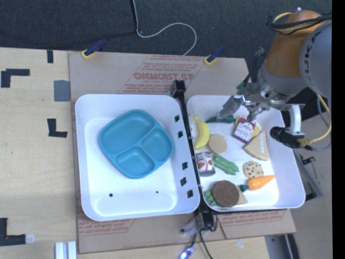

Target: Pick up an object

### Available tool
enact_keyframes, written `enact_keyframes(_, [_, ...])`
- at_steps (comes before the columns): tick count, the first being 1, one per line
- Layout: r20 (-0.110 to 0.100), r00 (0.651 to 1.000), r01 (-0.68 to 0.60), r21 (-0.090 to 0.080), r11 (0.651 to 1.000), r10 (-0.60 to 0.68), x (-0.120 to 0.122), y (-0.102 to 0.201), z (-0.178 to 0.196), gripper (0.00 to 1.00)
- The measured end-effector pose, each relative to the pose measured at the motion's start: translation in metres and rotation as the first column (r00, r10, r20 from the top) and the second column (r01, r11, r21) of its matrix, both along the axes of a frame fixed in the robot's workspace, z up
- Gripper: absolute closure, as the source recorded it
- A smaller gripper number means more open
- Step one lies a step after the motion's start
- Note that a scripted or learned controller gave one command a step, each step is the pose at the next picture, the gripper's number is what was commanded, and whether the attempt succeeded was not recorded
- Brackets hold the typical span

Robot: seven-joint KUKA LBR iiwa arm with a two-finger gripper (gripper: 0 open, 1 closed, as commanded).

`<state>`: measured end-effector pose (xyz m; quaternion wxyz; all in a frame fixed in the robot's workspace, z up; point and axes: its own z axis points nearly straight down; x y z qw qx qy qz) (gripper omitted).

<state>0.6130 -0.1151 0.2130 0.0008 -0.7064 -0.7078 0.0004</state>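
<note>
Down at the near edge of the right bin (pixel 288 201) sits a round brown burger (pixel 225 193), with an orange carrot (pixel 261 182) beside it. Close by lie a spotted cookie (pixel 252 169), a bumpy green pea pod (pixel 225 164), a small can (pixel 205 163), a cheese wedge (pixel 258 145), a tan disc (pixel 218 143) and a curved yellow banana (pixel 201 132). A red carton (pixel 244 129) has writing too small to read. Above it hangs the gripper (pixel 241 109), fingers spread apart, holding nothing. The left bin (pixel 86 161) holds a smooth blue tray (pixel 136 143) with room around it. The cardboard (pixel 161 75) has faint red letters.
</note>
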Motion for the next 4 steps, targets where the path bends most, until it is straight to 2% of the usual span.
enact_keyframes(1, [-0.001, 1.0, -0.002, 0.0, 1.0, 0.002, 0.0, 0.001, 0.01, 1.0])
enact_keyframes(2, [0.015, 1.0, -0.008, 0.001, 1.0, 0.008, 0.004, 0.066, 0.136, 1.0])
enact_keyframes(3, [-0.009, 1.0, -0.005, 0.001, 1.0, 0.005, -0.012, 0.124, 0.043, 1.0])
enact_keyframes(4, [0.004, 1.0, -0.01, 0.003, 1.0, 0.01, 0.002, 0.214, 0.083, 1.0])
